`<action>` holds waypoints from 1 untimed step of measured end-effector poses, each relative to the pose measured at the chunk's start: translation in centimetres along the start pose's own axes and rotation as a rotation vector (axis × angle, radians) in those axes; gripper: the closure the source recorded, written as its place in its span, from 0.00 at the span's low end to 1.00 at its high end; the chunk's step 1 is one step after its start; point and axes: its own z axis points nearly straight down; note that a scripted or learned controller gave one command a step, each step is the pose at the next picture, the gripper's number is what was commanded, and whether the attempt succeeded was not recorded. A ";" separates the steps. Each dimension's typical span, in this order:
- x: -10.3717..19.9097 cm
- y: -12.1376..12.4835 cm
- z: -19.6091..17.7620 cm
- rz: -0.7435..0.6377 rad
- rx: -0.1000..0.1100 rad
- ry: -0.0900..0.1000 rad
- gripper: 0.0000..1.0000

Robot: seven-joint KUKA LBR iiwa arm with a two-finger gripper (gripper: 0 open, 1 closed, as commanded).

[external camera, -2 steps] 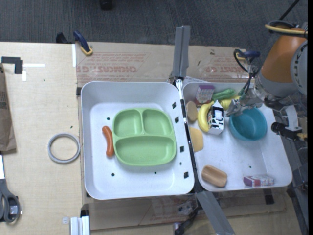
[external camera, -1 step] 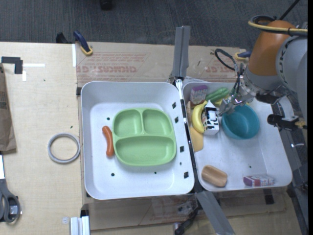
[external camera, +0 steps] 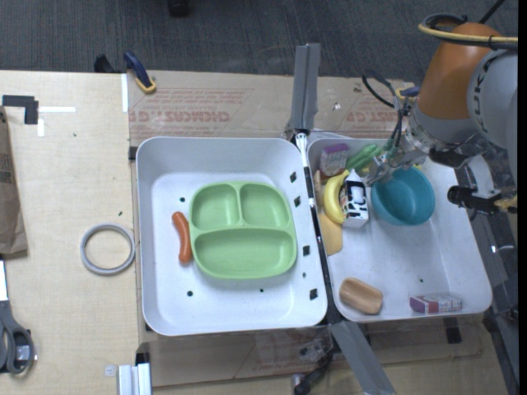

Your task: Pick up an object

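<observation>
My gripper (external camera: 385,166) reaches down from the grey and orange arm (external camera: 458,72) into the back of the right bin (external camera: 416,270). It hangs at the upper left rim of a teal bowl (external camera: 405,199). Right under it lie a green item (external camera: 362,155) and a small black-and-white can (external camera: 355,202). A yellow banana (external camera: 332,199) curves along the bin's left side, with a purple box (external camera: 333,156) behind it. A tan bread roll (external camera: 361,296) and a small pink box (external camera: 436,304) rest near the front wall.
The left bin (external camera: 156,245) holds a green divided plate (external camera: 244,230) and an orange sausage (external camera: 183,237) beside it. On the bench to the left lie a grey ring (external camera: 108,248) and a blue clamp (external camera: 140,72). A grey divider post (external camera: 305,89) stands between the bins.
</observation>
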 end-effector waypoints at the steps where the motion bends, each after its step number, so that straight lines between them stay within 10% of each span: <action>1: -1.3 0.0 -0.6 -0.189 0.014 0.012 1.00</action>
